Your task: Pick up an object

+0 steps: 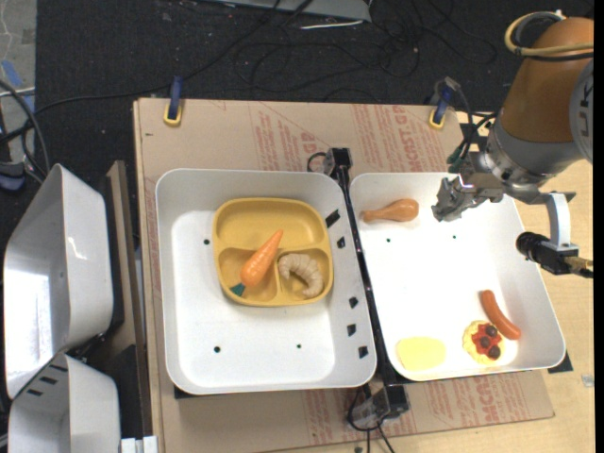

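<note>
Hovering over the top of the right bin [528, 243], the claw [451, 201] sits just to the right of a toy chicken drumstick [392, 212], close but apart from it. Can't tell from here how wide the claw is spread, it's a dark blob from this angle, and nothing looks caught in it.

My guess is the drumstick is the target since it's nearest. Looks like light hard plastic, smooth, probably a bit slippery. It's fat on the right end and tapers to a thin bone on the left, so I'd pinch across the fat part, or it might squirt out sideways.

Other stuff in that bin: a sausage [499, 314], a little pizza-looking thing [487, 342] touching it, and a flat yellow disc [420, 352], all down at the near end, well apart from the claw. Left bin [189, 281] has a yellow divided plate [236, 225] with a carrot [261, 258] and a shrimp [302, 274] in it.
</note>
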`<state>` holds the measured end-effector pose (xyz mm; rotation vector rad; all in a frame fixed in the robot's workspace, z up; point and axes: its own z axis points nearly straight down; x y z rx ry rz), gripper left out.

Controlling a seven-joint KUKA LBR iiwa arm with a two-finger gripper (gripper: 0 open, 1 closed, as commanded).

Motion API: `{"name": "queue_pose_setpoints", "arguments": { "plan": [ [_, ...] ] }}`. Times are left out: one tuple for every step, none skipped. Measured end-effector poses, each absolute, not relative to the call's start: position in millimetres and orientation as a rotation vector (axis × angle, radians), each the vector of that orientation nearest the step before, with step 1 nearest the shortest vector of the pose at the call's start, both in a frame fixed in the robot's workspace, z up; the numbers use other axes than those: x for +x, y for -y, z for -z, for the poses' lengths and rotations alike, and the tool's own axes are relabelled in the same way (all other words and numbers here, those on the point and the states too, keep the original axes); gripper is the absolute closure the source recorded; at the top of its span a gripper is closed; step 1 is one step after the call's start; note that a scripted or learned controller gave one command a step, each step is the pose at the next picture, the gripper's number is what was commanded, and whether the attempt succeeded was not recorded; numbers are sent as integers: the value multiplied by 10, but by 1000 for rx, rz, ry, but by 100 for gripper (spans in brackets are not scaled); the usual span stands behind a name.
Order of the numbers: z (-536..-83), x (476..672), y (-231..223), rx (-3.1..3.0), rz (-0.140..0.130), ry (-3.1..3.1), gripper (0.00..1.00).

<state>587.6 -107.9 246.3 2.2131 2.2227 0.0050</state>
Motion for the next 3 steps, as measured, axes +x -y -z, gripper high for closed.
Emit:
{"name": "queue_pose_setpoints", "arguments": {
  "plan": [
    [-2350, 5890, 609, 2215, 0, -2228, 100],
    [-2411, 5900, 19, 2212, -3, -2232, 100],
    [-2358, 5940, -604, 2211, -2, -2232, 100]
  ]
}}
